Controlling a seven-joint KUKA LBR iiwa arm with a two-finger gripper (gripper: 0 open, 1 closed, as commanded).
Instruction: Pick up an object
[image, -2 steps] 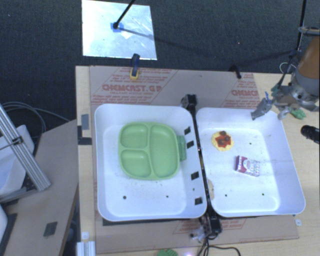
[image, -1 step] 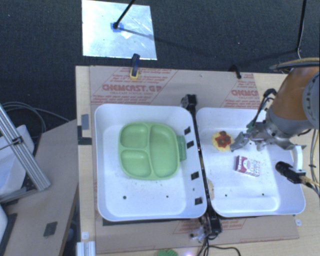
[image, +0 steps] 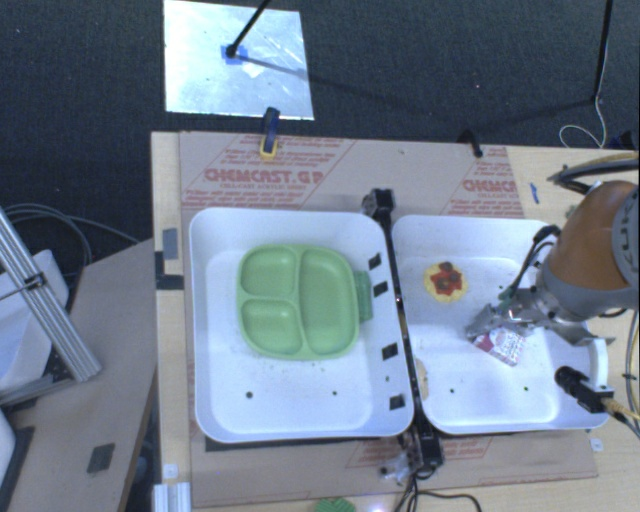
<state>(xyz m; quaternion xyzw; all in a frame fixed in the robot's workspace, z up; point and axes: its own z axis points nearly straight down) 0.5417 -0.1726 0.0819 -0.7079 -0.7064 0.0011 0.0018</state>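
In the right bin (image: 520, 405), a small round yellow item with a red top (image: 445, 281) lies near the back left. A red and white patterned packet (image: 505, 345) lies in the middle of that bin. My gripper (image: 493, 323) hangs low right over the packet's left end, reaching in from the right on the grey arm with its orange band (image: 598, 240). I cannot tell whether it touches the packet. A green divided plate (image: 298, 301) rests in the left bin (image: 225, 400).
A tan object (image: 421, 378) peeks out at the right bin's left wall, beside the black divider clips (image: 388, 350). Cardboard (image: 330, 170) underlies both bins. A metal sheet (image: 238, 60) lies on the floor behind, and cables (image: 590, 135) run at the right.
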